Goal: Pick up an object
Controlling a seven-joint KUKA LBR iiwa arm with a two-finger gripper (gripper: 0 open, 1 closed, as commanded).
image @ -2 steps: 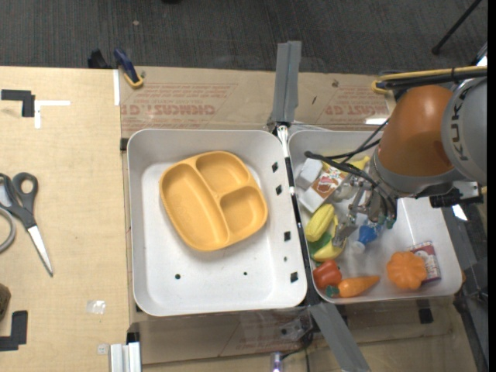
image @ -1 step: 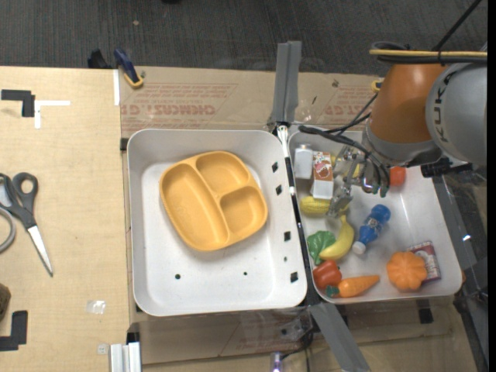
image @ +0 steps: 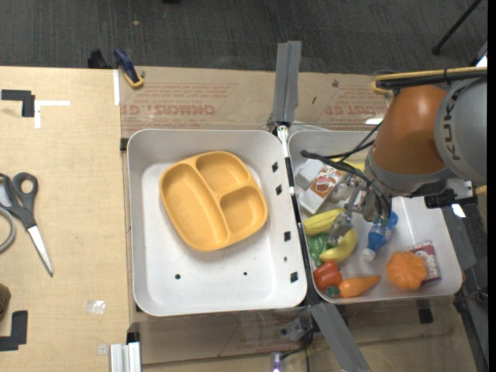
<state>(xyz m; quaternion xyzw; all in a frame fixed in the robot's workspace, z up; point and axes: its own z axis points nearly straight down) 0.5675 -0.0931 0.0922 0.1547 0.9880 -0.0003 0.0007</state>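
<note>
Camera view, claw (image: 350, 217) low in the right shallow white bin (image: 446, 227), finger state cannot be told, yellow plastic banana (image: 341, 248) just below it, small blue-capped bottle (image: 377, 235) just right, orange three-compartment plate (image: 214, 199) well left.

- The left bin (image: 147, 208) is formed of smooth white plastic with a faint sheen.
- The divided plate (image: 213, 200) is moulded in matt yellow-orange plastic.
- The bench top (image: 62, 231) is faced with pale, matt wood-grain board.
- A sheet of brown cardboard (image: 201, 99), printed and dull, is laid behind the bins.
- The scissors (image: 29, 215) are seen with bright metal blades and grey plastic handles.
- The arm (image: 415, 134) is finished in a glossy orange band and smooth grey casing.
- The toy banana (image: 341, 248) and toy carrot (image: 358, 287) are shown as shiny plastic.
- The floor (image: 232, 14) is covered in dark, rough carpet.
</note>
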